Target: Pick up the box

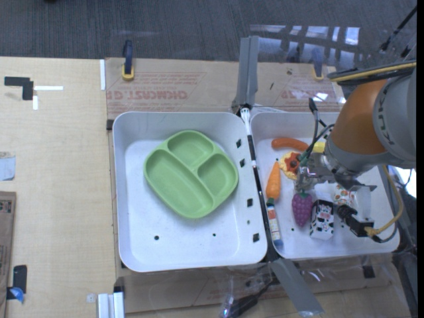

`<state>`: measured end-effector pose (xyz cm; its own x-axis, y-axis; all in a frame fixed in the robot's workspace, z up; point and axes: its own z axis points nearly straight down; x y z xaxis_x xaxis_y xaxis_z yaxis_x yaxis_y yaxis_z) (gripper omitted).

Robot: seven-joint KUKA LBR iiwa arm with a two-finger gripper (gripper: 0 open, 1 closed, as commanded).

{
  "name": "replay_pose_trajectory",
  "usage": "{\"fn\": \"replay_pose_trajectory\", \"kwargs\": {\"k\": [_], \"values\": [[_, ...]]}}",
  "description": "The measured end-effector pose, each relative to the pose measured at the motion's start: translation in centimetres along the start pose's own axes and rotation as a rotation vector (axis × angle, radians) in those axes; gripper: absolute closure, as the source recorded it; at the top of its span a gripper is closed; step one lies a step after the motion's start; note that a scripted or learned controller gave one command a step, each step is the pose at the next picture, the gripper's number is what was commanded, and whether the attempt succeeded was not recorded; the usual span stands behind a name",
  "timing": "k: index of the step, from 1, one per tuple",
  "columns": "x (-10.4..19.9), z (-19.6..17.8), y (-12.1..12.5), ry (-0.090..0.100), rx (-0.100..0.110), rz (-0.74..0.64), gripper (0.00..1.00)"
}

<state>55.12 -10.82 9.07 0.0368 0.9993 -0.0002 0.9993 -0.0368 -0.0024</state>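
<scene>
Nearest the camera, the desk point(53, 197) carries two white bins. Left bin point(132, 244) holds a green divided plate point(191, 173). Right bin point(377, 244) holds the arm point(371, 121), its gripper point(306, 177) low over purple grapes point(303, 207); whether it is open or closed I cannot tell. Beside the grapes stands a black-and-white box point(322, 219), apart from the gripper. An orange carrot point(273, 179) lies just left.

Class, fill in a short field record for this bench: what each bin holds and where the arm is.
left bin: green divided plate
right bin: orange carrot, purple grapes, black-and-white cow-patterned box, other small toys
arm: reaching over right bin
end effector: low, just above the grapes; grip state unclear
box status: lying in bin, not lifted
</scene>
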Motion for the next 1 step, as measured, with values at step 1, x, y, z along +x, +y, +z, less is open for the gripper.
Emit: {"fn": "replay_pose_trajectory", "kwargs": {"k": [1], "values": [[-1.03,-7.3,9.88,-0.002,-0.002,0.272,0.0]]}}
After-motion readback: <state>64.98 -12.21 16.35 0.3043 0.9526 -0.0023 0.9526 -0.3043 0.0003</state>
